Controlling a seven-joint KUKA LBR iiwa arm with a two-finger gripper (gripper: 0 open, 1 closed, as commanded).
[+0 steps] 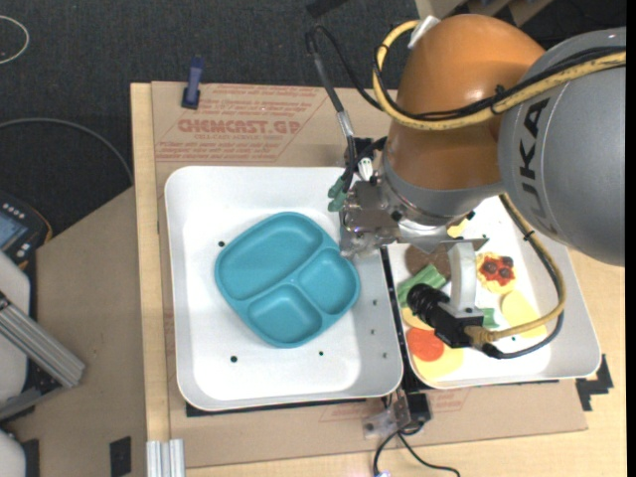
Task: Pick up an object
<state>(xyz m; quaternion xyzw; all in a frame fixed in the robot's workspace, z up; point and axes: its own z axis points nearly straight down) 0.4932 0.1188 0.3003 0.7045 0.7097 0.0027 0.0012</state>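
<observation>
A blue divided plate lies flat in the middle of the left bin. My gripper hangs over the wall between the two bins, just at the plate's upper right rim. Whether it touches the plate cannot be made out. In the right bin lie several small coloured pieces, partly hidden under the arm: an orange-red disc, a green piece, a red piece with dark spots and a yellow piece.
The grey arm with its orange band covers most of the right bin's far half. A brown cardboard sheet lies under the bins, with a small blue clip at its far left corner.
</observation>
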